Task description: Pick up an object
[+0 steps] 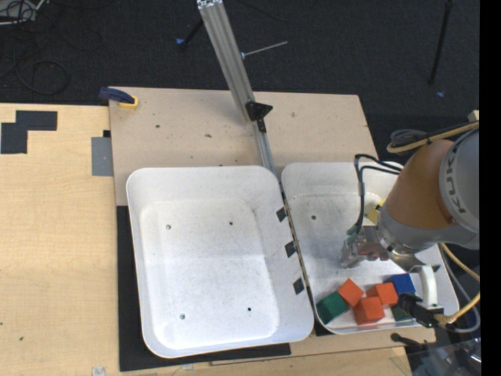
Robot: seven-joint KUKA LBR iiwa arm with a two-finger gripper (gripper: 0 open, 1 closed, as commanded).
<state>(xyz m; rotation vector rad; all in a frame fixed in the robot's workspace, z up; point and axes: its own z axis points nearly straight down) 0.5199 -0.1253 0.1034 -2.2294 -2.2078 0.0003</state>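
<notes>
Several small blocks lie in the near corner of the right bin (329, 202): a green block (332, 306), three orange blocks (351, 292), (369, 310), (386, 294), and a blue block (403, 283). My gripper (358, 252) hangs low over the right bin's floor, just up and left of the blocks. The nearest orange block is a short way below it. The orange-banded wrist (419, 194) hides most of the gripper from above, and nothing shows between its fingers.
The left bin (156, 190) lies beside the right one, with black clips (291, 248) along the shared rim. A slanted aluminium bar (233, 69) rises behind the bins. Cables and a white fitting (429, 284) sit at the right bin's near right edge.
</notes>
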